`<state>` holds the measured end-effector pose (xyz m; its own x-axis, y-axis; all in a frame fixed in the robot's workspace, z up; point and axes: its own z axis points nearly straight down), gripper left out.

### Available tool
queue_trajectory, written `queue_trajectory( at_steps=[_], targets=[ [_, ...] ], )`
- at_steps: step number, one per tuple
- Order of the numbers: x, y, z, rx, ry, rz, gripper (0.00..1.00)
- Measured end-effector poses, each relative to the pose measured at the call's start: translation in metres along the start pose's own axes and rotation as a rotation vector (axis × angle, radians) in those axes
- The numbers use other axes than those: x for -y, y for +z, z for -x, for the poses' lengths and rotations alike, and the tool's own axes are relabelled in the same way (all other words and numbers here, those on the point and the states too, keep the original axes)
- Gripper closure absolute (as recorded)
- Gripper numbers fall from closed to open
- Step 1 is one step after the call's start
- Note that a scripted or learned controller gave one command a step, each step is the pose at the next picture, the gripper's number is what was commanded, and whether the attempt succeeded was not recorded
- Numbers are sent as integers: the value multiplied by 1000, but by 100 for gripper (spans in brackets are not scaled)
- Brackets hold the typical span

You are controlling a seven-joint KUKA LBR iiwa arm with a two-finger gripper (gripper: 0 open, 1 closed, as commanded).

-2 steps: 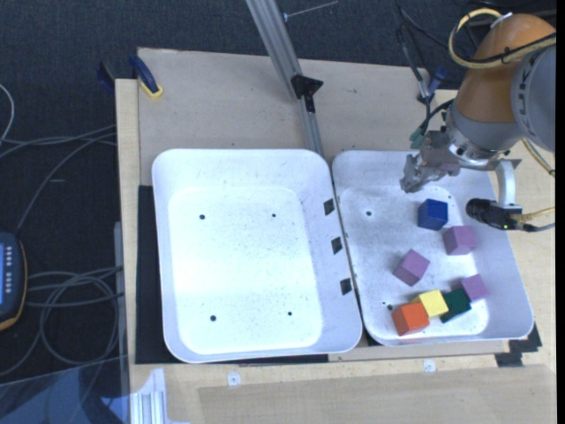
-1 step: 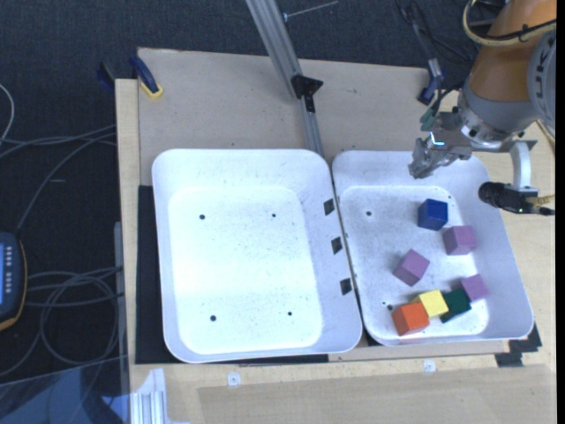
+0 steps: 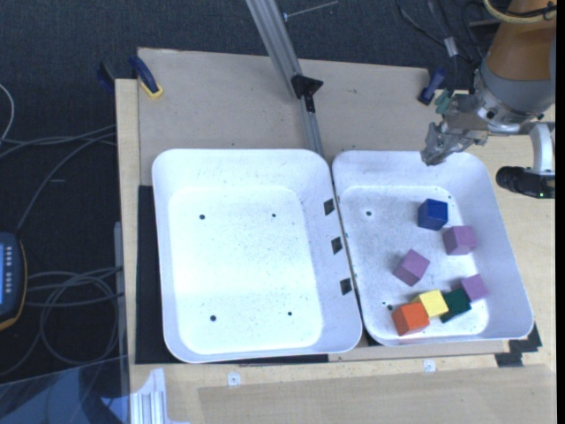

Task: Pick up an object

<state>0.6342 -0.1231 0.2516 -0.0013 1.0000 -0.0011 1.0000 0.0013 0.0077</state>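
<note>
Grey gripper (image 3: 435, 155) above right bin's (image 3: 499, 237) far rim, nothing lifted.
Its grip state I cannot tell; blue cube (image 3: 433, 214) lies nearest, purple, orange, yellow and green ones beyond; picking remains.

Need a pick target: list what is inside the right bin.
Right bin: blue cube, three purple cubes, orange, yellow, green. Nothing covered.

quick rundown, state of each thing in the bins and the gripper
gripper: above the far edge of the right bin, nothing seen in it
blue cube: lying loose in the right bin
three purple cubes: loose, apart from each other
orange cube, yellow cube, green cube: clustered in a row, touching
left bin: holds no cubes
</note>
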Motion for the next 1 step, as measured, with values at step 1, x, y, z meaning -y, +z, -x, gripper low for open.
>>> queue_trajectory(
  at_steps=[1],
  targets=[
    [-1,-20,0,-1,0,-3,100]
  ],
)
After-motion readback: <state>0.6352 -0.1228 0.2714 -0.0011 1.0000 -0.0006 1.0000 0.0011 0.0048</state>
